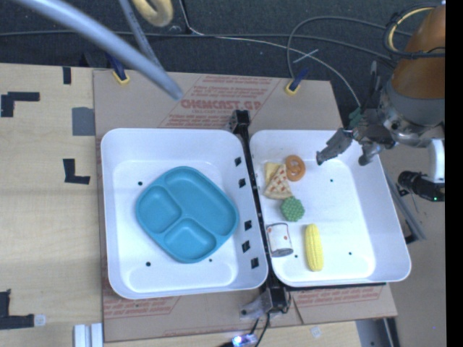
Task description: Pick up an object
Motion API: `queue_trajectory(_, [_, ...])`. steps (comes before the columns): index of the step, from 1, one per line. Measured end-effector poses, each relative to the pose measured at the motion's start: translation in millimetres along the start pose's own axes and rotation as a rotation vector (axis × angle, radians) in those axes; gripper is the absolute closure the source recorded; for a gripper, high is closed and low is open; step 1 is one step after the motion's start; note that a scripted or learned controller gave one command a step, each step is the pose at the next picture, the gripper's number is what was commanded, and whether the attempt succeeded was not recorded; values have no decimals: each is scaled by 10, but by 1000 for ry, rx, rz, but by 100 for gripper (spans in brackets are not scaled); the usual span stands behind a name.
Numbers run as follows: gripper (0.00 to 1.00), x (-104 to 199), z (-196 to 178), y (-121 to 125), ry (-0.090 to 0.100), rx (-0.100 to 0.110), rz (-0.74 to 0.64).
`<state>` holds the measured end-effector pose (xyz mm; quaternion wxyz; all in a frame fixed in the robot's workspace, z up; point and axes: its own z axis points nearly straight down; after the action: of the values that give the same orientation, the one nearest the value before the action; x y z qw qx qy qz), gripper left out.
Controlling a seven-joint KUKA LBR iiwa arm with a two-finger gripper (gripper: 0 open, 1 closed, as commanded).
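Objects lie untouched in right bin [376,215]: corn [313,247] at 6 o'clock, can [279,239], broccoli [292,209], waffle [275,181], donut [294,167] toward 9. Gripper [349,149] hovers approx 1 o'clock, fingers apparently spread, nothing between. Pick not yet begun.

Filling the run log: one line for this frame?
hand open, holds nothing, above right bin far edge | right bin: corn cob, can, broccoli, waffle, donut | left bin: blue tray
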<state>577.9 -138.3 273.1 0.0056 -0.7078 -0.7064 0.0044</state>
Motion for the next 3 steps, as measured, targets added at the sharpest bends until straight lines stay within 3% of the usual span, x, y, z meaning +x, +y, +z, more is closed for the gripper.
queue_trajectory(1, [0,6,-75,17,-2,-13,-4])
queue_trajectory(3, [0,-39,1059,60,-2,-9,-3])
